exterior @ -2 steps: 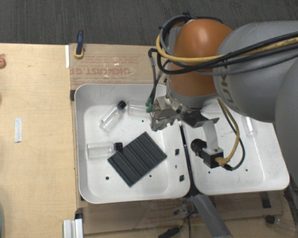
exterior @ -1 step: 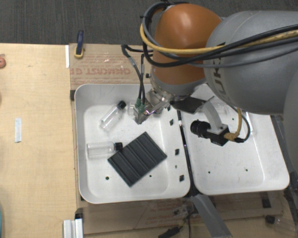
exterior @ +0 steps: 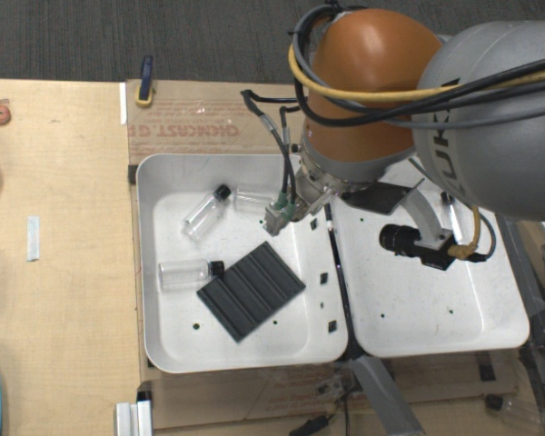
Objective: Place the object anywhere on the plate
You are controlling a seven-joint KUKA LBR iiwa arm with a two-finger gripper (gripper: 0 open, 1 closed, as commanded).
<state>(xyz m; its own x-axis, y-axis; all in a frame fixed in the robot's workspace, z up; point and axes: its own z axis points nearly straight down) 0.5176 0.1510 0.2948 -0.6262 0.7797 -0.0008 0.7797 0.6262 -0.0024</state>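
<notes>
I take this to be the reaching step: nothing is between my jaws (exterior: pixel 280 214) that I can make out, and whether they are open or closed I cannot tell, since my own wrist covers them. The dark ribbed plate (exterior: pixel 252 291) lies flat in the left bin (exterior: pixel 154 271), my landmark here. My jaws hang just beyond the plate's far corner. Two clear vials are candidates for the object: one with a black cap (exterior: pixel 205 210) lies beyond the plate to its left, the other (exterior: pixel 186 272) just beside its left edge. Next I must settle over one vial and close squarely on it. My arm (exterior: pixel 490 107) reaches in over the right bin (exterior: pixel 454 325), wrist bent down.
</notes>
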